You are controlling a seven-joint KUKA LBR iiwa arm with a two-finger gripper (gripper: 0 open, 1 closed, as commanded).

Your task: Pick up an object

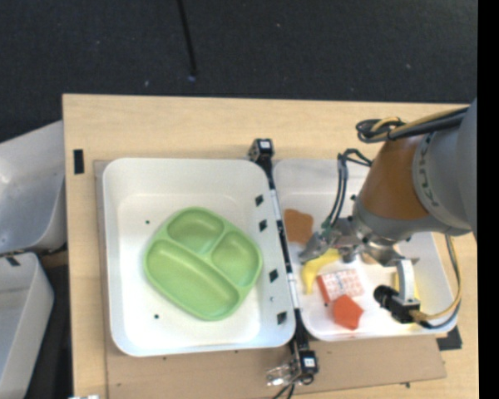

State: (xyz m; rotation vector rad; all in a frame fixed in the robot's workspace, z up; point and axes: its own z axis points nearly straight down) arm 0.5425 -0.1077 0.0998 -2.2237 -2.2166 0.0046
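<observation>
- While the gripper (pixel 343 252) hangs low in the right bin (pixel 432 327), nothing shows between its fingers, and whether they are spread cannot be told.
- 4 candidates lie there: a brown piece (pixel 298 224), a yellow banana-like toy (pixel 318 267), a red-patterned white block (pixel 341 284), an orange-red block (pixel 347 312).
- Left bin (pixel 116 248) holds a green divided plate (pixel 203 261).
- Judged: grasp and lift both remain.

no legible text, small white box (pixel 341 284) in the right bin bears a red pattern, unreadable
</observation>
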